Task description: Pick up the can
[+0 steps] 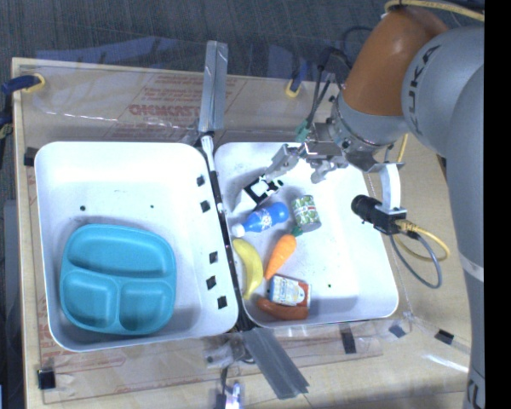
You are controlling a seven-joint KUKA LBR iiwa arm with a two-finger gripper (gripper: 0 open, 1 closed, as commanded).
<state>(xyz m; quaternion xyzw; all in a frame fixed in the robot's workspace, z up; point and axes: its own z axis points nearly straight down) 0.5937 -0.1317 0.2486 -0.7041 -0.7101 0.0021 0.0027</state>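
Over the right bin [370,292], tool [268,181] spread wide, ungrasped can [305,213] just beside it

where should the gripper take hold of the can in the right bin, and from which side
Grip the can across its round body, coming from above. It seems to lie tilted in the right bin, with the blue bottle close on its left and the carrot just below; its right side looks freer.

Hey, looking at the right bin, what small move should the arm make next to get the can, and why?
Probably shift the claw toward the bin's near side and right, over the can. The claw sits near the far left corner of the right bin, and the can lies beside the blue bottle.
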